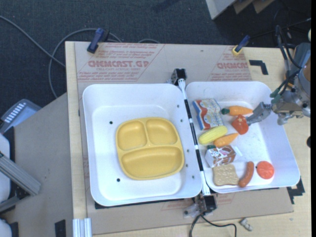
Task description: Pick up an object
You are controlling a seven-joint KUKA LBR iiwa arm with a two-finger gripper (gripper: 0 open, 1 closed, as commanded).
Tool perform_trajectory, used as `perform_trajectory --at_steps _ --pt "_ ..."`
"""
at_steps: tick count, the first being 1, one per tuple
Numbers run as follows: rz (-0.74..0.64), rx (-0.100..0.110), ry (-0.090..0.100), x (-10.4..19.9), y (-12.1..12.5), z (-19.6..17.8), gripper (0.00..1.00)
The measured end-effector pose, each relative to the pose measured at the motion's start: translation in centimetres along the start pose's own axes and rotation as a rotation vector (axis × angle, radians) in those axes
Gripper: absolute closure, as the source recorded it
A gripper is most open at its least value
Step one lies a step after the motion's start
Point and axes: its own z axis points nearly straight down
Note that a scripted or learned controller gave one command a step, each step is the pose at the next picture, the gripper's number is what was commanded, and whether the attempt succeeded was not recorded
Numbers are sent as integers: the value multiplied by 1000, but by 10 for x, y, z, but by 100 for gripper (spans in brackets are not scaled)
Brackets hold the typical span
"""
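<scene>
1. From my overhead camera I see two shallow white bins side by side on a bench covered with brown printed board. The left bin holds a yellow divided tray with three compartments, lying flat near its middle.
2. The right bin holds toy food. Near its upper left lies a small printed packet. Just right of that is an orange carrot, and below the carrot sits a red strawberry-like piece.
3. Below the packet lies a yellow corn cob, with a second orange carrot touching its lower right end.
4. Further down are a brown-and-white wrapper, a slice of toast, a reddish sausage leaning beside the toast, and a red tomato.
5. The arm enters from the right edge. Its gripper hangs over the right bin, its grey tip just beside the upper carrot and the red piece.
6. I cannot tell how its fingers are set, and I see nothing between them.
</scene>
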Motion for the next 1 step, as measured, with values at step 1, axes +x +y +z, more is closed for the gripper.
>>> perform_trajectory --at_steps 1 --pt "-1 -2 -1 -5 76 69 0"
